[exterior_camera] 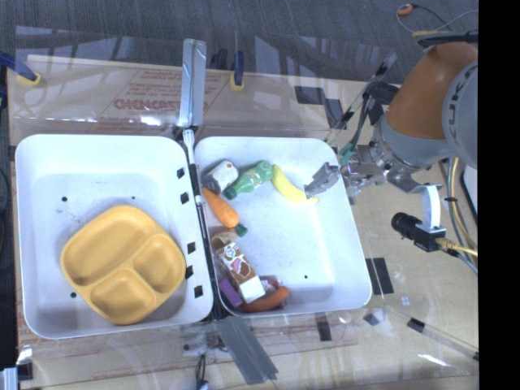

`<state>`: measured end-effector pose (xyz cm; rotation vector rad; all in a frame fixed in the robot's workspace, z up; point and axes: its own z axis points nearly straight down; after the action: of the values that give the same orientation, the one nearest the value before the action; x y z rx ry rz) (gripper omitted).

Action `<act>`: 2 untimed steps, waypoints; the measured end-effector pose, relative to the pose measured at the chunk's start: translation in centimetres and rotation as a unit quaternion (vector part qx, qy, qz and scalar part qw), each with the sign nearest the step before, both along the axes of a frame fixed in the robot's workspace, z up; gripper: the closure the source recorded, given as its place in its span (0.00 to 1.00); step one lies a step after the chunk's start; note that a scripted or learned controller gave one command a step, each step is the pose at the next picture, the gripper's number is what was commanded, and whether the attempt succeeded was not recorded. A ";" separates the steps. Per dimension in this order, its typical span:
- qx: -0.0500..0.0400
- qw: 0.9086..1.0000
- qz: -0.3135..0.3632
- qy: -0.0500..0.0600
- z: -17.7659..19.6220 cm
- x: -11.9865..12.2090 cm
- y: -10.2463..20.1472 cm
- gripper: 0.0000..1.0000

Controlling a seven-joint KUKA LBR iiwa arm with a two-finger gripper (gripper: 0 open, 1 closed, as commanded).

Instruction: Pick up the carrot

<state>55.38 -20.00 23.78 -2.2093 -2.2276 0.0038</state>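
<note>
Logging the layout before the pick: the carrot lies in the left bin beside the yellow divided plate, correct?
Not quite. The camera view shows the carrot in the right bin, near its left wall; the yellow divided plate sits alone in the left bin.

Two white bins, left (32, 218) and right (345, 242), are seen side by side on a pale wooden bench (422, 356). They are parted by a grey metal bar (193, 84) that runs up past their far rims. A clear plastic sheet (106, 96) with red print is laid over the bench behind the bins; glare from overhead light is thrown across it. Blue clamps (238, 63) are fixed at the sheet's far edge. Dark grey carpet (244, 6) is shown beyond the bench. Strips of black tape (379, 275) are stuck to the bench at right, and grey tape (244, 352) at the near edge.
</note>
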 end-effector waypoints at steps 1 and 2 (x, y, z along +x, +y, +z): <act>0.000 0.999 0.032 0.000 -5.9 -6.0 7.0 0.00; -0.007 0.998 0.060 -0.018 -11.7 -6.5 8.7 0.00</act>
<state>48.90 -11.34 12.11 -2.0965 -2.3827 -0.0194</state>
